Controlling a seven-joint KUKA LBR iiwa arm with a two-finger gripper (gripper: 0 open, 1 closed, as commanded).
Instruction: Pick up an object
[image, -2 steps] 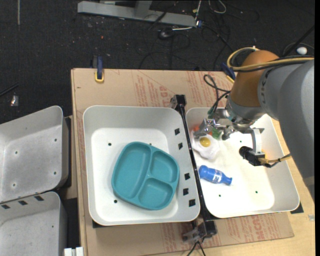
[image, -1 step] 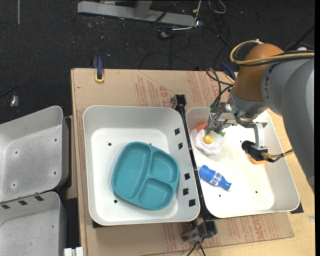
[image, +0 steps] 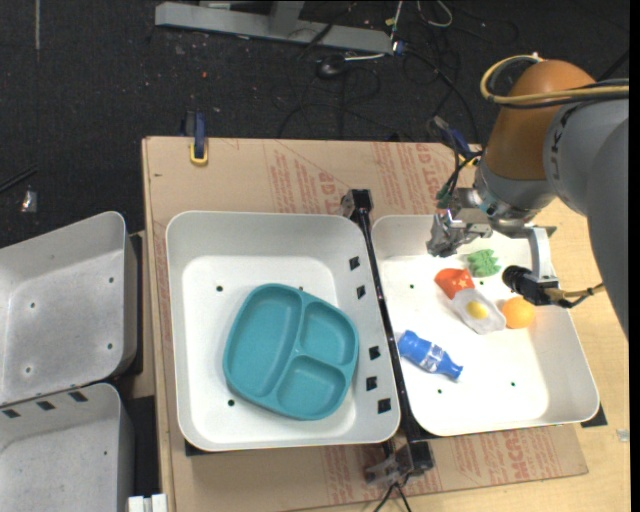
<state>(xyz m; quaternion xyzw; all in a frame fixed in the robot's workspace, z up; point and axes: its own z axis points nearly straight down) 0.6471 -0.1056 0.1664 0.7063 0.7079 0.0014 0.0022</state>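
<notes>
My gripper (image: 442, 240) hangs over the back left part of the right bin (image: 560, 400). Just to its right lies a small green object (image: 484, 263). Slightly nearer the front is a red object (image: 453, 281), touching a white piece with a yellow spot (image: 477, 311). An orange ball (image: 518, 314) rests beside that piece on the right. A blue bottle (image: 430, 356) lies on its side toward the bin's left wall. Nothing shows between the gripper and the bin floor below it.
The left bin (image: 200, 250) holds a teal divided plate (image: 291, 351). A black divider (image: 375, 300) with clips runs between the bins. My grey arm with its orange band (image: 535, 110) comes in from the upper right. White panels (image: 60, 300) sit off the bench at the left.
</notes>
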